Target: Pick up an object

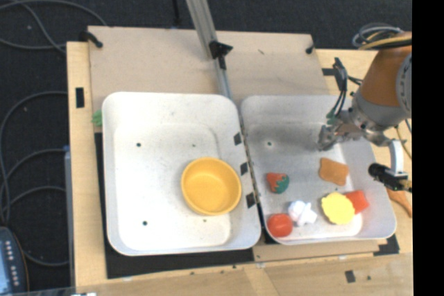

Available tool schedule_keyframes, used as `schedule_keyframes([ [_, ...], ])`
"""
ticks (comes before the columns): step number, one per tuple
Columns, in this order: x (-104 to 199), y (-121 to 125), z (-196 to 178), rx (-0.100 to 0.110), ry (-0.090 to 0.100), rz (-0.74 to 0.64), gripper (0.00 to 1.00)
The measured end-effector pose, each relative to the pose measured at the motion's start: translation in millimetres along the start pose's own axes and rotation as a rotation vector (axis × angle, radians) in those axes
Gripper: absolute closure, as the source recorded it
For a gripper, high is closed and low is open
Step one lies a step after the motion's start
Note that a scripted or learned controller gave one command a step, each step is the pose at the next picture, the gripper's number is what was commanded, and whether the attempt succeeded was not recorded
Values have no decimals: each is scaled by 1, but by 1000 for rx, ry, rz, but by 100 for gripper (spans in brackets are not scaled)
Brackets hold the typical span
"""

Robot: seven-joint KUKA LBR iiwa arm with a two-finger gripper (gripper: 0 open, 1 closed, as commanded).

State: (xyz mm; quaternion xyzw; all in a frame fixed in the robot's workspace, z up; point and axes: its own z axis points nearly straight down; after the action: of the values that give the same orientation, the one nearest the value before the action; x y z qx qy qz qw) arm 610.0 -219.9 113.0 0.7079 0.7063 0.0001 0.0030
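Down at the near edge of the right bin (374, 232), there's a cluster of small items: a red round piece (280, 224) in the front corner, a white crumpled object (301, 212) right beside it, then a yellow lumpy object (338, 209) touching a red-orange block (357, 201) at its right. Over in the left bin (139, 149), a yellow bowl (211, 186) sits upright toward the near right part, close to the wall shared with the other bin. Moving farther back in the right bin, a red and green strawberry-like piece (278, 182) lies on its own near the dividing wall, and an orange-brown flat piece (334, 171) rests to its right, apart from the front cluster. Beyond that, the gripper (327, 137) hangs low over the bin's middle, just past the orange-brown piece and apart from it; nothing sits between its fingers, and whether they're spread or closed I cannot tell at this size. The arm (385, 86) with its orange band comes in from the right. Farthest back, a slanted metal pole (198, 0) rises from the bench (159, 62).
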Motion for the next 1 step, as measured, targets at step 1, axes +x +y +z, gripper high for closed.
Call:
schedule_keyframes([
  [1, -6, 4, -64, -4, 1, -1, 100],
])
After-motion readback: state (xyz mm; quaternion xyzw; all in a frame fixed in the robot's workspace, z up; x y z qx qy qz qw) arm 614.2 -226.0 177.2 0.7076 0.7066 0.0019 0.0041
